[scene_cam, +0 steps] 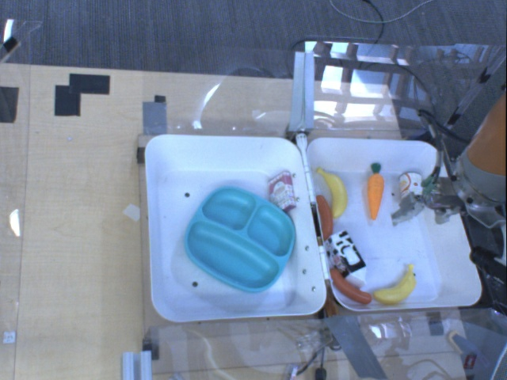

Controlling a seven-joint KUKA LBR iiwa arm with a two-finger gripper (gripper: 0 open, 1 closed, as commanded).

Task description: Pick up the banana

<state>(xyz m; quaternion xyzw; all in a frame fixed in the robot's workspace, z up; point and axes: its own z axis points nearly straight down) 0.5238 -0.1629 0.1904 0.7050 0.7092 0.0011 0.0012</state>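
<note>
Nearest the lens, along the lower rim of the right bin (459,295), a small curved yellow banana (398,286) lies on its side, its smooth skin glossy like moulded plastic, its stem tip pointing up and to the right. Just beside its left end rests a reddish sausage (349,286), rounded and shiny, and above that a small black-and-white patterned card (345,250), tilted. A second sausage (324,214), long and orange-red, runs along the left wall of the same bin. Touching its upper right side is a second banana (333,190), larger and curved like a crescent. Near the middle stands out an orange carrot (374,191) with a green top, tapered downward, apart from both bananas.

Over the right part of that bin hangs the gripper (412,206), grey metal, with an orange band on the arm behind it; its fingers (404,210) appear spread apart with nothing between them. A small white round object with orange marking (409,183) sits just above them.

The left bin (162,228) holds a matte turquoise divided tray (239,237) with rounded corners and three compartments, and a crinkled red-and-white packet (282,190) near its upper right edge. Both bins rest on a pale wooden worktop (71,236).
</note>
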